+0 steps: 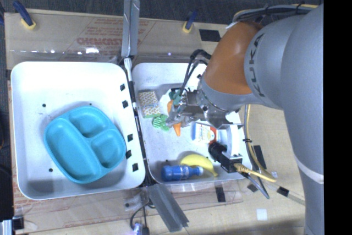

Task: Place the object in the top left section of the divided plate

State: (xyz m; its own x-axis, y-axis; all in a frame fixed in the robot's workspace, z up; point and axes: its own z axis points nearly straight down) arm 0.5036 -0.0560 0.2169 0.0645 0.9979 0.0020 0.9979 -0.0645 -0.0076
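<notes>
Arm (247,63) low over right bin (165,71), gripper (179,113) near carrot (176,129); jaws state unclear. Blue plate (82,143) in left bin (33,91).

We see two white bins side by side. In the left bin (33,91) a blue divided plate (84,143) lies tilted near the middle, its three sections bare. Our arm (258,63) reaches over the right bin (159,71), and the gripper (179,110) sits low above a cluster near that bin's left edge: a patterned sponge (147,103), a green piece (160,122) and an orange carrot (176,129). Along the bin's near edge lie a blue bottle (180,172) and a banana (199,162), touching. A white carton (203,132) lies just under the wrist.
</notes>
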